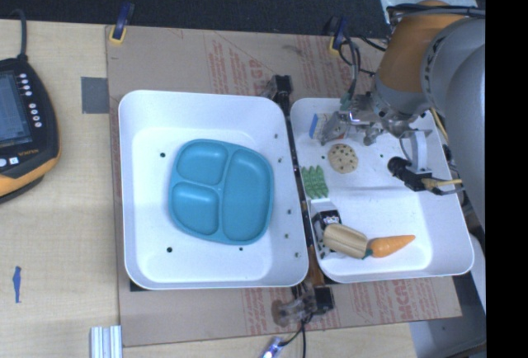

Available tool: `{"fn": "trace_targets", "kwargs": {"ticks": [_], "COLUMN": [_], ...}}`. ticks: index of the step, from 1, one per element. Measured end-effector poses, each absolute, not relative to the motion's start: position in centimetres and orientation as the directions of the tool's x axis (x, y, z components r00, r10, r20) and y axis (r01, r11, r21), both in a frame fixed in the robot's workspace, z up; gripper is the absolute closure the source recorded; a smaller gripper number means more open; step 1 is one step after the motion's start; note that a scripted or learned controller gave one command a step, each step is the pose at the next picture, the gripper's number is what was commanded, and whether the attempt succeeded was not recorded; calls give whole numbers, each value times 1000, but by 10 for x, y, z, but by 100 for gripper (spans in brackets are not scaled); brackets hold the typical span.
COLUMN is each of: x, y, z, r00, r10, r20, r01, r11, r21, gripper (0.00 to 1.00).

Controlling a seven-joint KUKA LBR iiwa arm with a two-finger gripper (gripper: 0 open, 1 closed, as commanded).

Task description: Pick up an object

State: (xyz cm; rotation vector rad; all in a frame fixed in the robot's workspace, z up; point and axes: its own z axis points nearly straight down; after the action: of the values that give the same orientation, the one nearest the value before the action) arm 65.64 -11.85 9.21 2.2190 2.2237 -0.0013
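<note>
- The right bin (452, 259) has bare floor in its middle. A green piece (314, 181) lies along its left wall, and a tan roll (345, 240) and a carrot (390, 246) lie by its near edge.
- In the left bin (140, 261), a blue divided plate (221, 191) sits mid-floor with open white all round it.
- The arm (460, 84) leans in from the right over the right bin's far end. Its hand (356, 124) is down near the far wall. I cannot tell whether it is apart or together.
- A round cookie (341, 157) lies just beside the hand, on its near side.
</note>
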Motion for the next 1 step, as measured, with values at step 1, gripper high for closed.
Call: {"fn": "trace_targets", "kwargs": {"ticks": [1], "x": [657], "y": [-119], "z": [103], "r00": [-4], "r10": [1000], "r20": [-1], "r01": [1000], "r11": [4], "r21": [0], "gripper": [100]}}
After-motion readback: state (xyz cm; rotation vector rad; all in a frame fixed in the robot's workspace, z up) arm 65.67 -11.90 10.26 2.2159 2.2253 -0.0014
